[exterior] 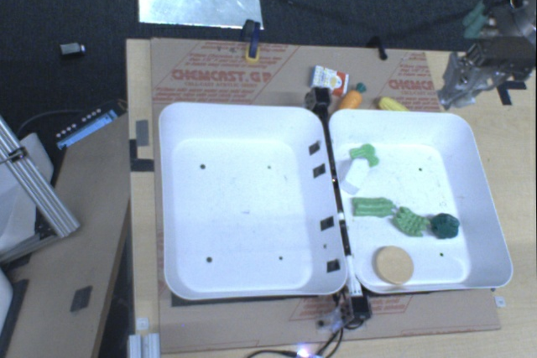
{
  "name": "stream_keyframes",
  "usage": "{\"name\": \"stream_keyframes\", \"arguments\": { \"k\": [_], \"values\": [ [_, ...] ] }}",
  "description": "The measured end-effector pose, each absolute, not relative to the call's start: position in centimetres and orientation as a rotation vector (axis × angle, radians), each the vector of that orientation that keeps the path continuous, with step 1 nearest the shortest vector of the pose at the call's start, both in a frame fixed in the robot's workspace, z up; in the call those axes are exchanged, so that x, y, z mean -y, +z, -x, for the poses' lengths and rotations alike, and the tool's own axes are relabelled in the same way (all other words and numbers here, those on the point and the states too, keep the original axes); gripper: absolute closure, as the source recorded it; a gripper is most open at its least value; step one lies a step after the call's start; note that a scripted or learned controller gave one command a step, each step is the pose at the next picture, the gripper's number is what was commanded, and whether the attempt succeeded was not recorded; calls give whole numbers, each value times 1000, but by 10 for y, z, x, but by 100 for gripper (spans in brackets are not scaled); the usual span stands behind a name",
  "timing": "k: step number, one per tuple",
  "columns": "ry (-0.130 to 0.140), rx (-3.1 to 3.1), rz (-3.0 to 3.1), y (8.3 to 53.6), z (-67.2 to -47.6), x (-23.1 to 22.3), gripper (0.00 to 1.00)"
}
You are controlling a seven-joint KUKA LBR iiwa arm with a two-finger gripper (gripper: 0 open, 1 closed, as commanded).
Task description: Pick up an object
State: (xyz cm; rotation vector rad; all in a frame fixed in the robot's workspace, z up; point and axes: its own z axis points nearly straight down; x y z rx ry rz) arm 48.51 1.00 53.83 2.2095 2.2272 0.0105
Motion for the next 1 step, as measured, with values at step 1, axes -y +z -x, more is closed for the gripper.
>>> {"name": "stream_keyframes", "arguments": {
  "k": [1],
  "values": [
    [9,-2228,-2208,547,-487,-8,100]
  ]
}}
